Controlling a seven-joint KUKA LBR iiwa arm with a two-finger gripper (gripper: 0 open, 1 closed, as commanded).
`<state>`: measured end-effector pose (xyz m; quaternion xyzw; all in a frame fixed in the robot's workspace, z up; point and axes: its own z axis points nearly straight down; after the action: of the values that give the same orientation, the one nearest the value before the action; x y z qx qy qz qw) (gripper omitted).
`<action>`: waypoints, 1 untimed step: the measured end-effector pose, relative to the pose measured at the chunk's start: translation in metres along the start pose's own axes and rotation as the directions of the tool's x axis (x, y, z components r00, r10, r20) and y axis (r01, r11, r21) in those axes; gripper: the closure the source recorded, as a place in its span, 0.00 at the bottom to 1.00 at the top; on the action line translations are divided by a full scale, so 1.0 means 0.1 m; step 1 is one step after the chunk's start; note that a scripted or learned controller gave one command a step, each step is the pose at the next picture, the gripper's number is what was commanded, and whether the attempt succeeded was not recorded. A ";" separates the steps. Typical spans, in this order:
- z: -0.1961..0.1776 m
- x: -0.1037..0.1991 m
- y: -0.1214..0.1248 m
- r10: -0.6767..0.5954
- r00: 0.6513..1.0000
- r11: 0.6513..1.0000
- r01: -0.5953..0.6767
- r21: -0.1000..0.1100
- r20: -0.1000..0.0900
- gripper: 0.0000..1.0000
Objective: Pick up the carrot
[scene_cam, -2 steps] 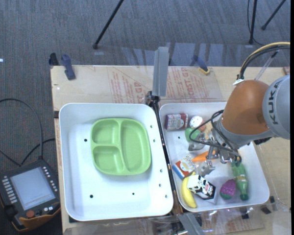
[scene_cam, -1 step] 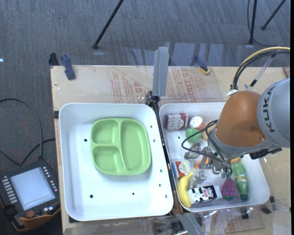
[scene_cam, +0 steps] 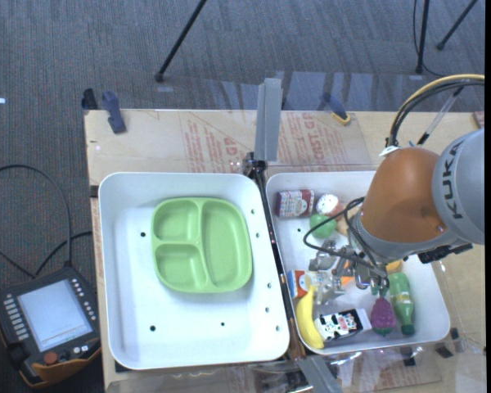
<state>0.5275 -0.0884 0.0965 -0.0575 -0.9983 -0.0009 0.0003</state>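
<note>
My gripper (scene_cam: pixel 341 270) hangs low over the middle of the right bin (scene_cam: pixel 439 327), and the orange wrist band above it covers much of the bin's right half. A small orange piece (scene_cam: pixel 393 265) pokes out from under the wrist at its lower right; it may be the carrot, but most of it is hidden. Another orange patch (scene_cam: pixel 295 282) lies just left of the gripper, beside the banana (scene_cam: pixel 306 318). I cannot make out anything held in the gripper.
The right bin also holds a red can (scene_cam: pixel 293 203), a white ball (scene_cam: pixel 328 203), a green item (scene_cam: pixel 321 225), a black-and-white carton (scene_cam: pixel 340 324), a purple eggplant (scene_cam: pixel 382 316) and a green bottle (scene_cam: pixel 402 301). A green divided plate (scene_cam: pixel 202 244) sits in the left bin (scene_cam: pixel 123 318).
</note>
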 end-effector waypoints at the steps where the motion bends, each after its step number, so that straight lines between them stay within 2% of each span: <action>1: -1.71 0.51 0.24 -0.040 0.999 0.999 0.040 0.001 0.016 1.00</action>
<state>0.4792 -0.0593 0.2677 -0.0373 -0.9993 0.0001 -0.0074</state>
